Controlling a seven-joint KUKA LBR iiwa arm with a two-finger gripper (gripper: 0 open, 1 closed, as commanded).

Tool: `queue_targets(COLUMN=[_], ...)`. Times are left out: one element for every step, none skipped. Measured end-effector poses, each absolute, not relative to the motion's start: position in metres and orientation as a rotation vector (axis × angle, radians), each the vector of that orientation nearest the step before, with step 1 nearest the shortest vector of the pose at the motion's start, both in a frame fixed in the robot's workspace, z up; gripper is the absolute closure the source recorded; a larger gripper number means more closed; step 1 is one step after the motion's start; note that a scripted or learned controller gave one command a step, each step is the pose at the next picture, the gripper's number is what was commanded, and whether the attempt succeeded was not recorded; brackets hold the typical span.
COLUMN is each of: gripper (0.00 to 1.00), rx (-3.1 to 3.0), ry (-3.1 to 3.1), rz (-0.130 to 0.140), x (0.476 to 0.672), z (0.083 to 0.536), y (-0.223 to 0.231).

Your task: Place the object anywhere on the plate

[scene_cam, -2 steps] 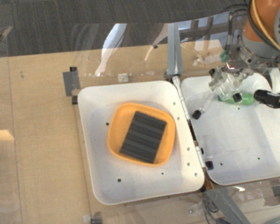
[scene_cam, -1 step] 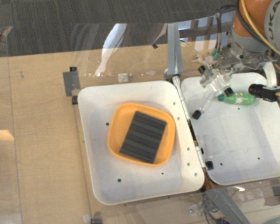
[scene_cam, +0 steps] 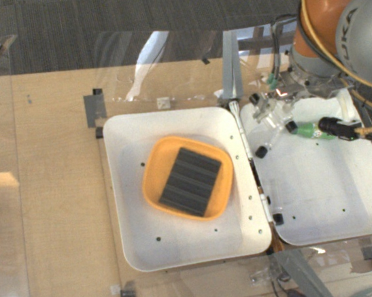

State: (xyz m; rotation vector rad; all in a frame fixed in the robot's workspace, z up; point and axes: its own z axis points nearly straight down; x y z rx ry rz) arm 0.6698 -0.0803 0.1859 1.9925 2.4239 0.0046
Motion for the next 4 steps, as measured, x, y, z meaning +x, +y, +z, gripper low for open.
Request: queue_targets(gripper=[1.0, 1.0, 1.0, 1.0], rx=[1.92, 1.794, 1.687, 1.683], ry=[2.48, 2.575, 2.644, 2.64], rz=[0.006, 0.004, 0.006, 0.013], x=[0.67, 0.67, 0.667, 0.669], z=[0.206, 0.185, 0.186, 0.198], y=[-0.059, -0.052, -0.035, -0.035])
